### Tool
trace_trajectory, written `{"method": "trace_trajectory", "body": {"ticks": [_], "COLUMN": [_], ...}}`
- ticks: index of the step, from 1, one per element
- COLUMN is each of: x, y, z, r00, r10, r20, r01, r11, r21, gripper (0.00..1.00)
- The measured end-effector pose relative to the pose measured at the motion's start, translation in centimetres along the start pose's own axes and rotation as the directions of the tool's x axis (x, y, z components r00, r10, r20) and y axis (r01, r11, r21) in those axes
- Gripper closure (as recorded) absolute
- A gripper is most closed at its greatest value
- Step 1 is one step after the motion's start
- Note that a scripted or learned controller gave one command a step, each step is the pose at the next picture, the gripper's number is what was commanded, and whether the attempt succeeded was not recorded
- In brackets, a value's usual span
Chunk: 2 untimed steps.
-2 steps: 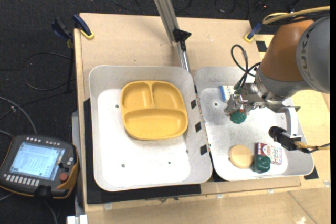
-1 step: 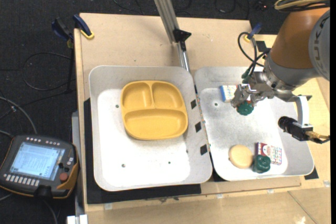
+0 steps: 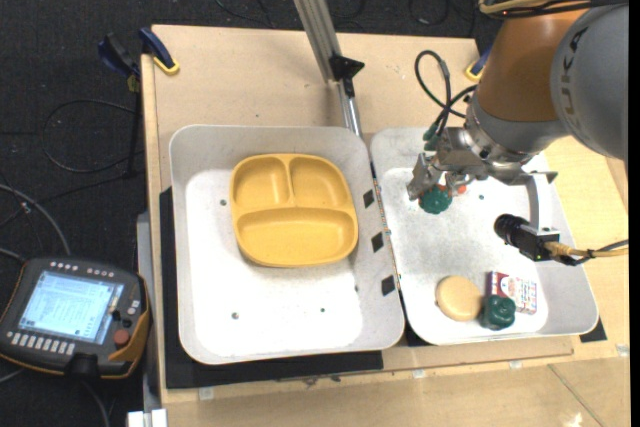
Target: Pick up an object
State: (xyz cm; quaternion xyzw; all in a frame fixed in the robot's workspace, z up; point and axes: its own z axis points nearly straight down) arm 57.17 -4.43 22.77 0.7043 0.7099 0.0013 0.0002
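Hand (image 3: 433, 187) over right bin (image 3: 575, 310), fingers around a green object (image 3: 436, 203).

Part of the letters "KU" showed on the grey arm (image 3: 590, 65); the small box's (image 3: 517, 293) print was illegible.

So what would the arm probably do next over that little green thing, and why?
Probably lower slightly and close on the green object. The gripper sits right over it in the right bin, but whether it has hold of it cannot be told, so lifting now might bring up nothing.
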Motion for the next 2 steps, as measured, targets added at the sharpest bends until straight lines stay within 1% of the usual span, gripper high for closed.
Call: {"method": "trace_trajectory", "body": {"ticks": [1,2], "x": [5.7,10.8], "y": [2.2,3.6], "z": [-1.0,-1.8], "r00": [1.000,1.000], "r10": [0.000,0.000], "r20": [-0.001,-0.001], "r01": [0.000,0.000], "r11": [1.000,1.000], "r21": [-0.001,-0.001], "gripper": [1.00,1.00]}}
